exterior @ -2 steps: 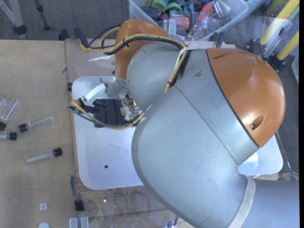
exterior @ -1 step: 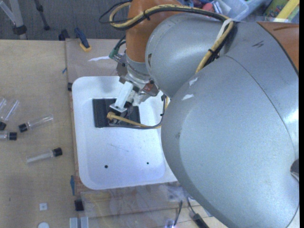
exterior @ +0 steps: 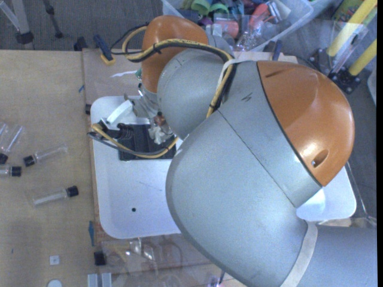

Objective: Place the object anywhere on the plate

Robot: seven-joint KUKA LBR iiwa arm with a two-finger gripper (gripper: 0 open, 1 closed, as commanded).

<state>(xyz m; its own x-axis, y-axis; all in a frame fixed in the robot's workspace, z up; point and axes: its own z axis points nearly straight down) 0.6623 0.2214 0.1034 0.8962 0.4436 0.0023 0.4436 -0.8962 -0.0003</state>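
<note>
White bin [exterior: 119, 214] under grey arm [exterior: 239, 208]; gripper [exterior: 145, 107] at far corner, state unclear.

No text, label or number can be read; a dark mark [exterior: 246, 97] on the arm [exterior: 251, 190] is illegible.

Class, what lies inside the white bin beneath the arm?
The white bin shows one small dark speck on its uncovered floor. The arm covers the rest, so whatever lies there cannot be seen.
</note>
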